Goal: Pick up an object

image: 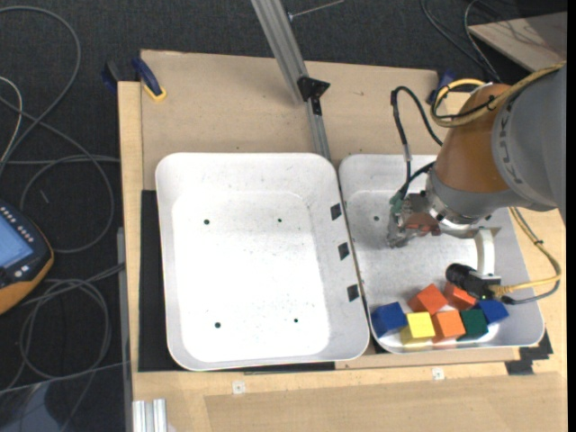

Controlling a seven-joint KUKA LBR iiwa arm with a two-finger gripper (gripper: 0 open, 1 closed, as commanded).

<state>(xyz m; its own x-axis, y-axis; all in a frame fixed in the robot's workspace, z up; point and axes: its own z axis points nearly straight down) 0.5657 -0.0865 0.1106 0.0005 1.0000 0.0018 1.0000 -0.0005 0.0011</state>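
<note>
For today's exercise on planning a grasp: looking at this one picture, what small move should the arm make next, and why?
Probably a short shift of the tool toward the near end of the right bin. The tool hangs over bare floor there, while the blocks, such as the yellow block and the blue block, lie clustered at that near end.

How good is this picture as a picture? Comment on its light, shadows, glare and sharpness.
Camera view: even, soft light; the left bin shows bright white with little glare; a faint shadow lies under the tool in the right bin; the blocks are fairly sharp, while the arm looks slightly soft at the frame's edge.
</note>
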